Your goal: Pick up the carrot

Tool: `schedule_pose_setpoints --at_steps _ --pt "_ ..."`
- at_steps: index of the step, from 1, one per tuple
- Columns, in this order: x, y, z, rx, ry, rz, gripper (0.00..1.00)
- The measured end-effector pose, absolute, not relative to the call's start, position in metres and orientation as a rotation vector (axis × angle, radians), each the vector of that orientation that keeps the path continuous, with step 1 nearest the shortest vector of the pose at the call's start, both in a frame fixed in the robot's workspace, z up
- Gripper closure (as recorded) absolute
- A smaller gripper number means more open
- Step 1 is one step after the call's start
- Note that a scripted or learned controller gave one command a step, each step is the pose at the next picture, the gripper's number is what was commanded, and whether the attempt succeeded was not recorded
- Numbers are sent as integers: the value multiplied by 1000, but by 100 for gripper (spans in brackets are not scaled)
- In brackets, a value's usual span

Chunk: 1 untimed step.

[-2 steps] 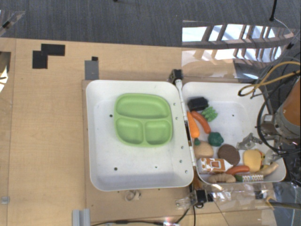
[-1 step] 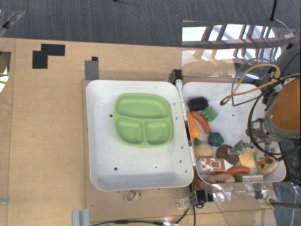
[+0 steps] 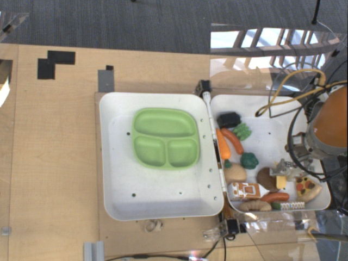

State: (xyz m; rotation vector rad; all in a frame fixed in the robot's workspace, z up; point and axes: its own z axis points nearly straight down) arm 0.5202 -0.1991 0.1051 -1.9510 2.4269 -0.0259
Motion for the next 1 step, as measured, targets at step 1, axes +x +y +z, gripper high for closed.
schedule_pose_setpoints --at_steps 1 --pt "559 -137 95 -1607 2674 -22 100"
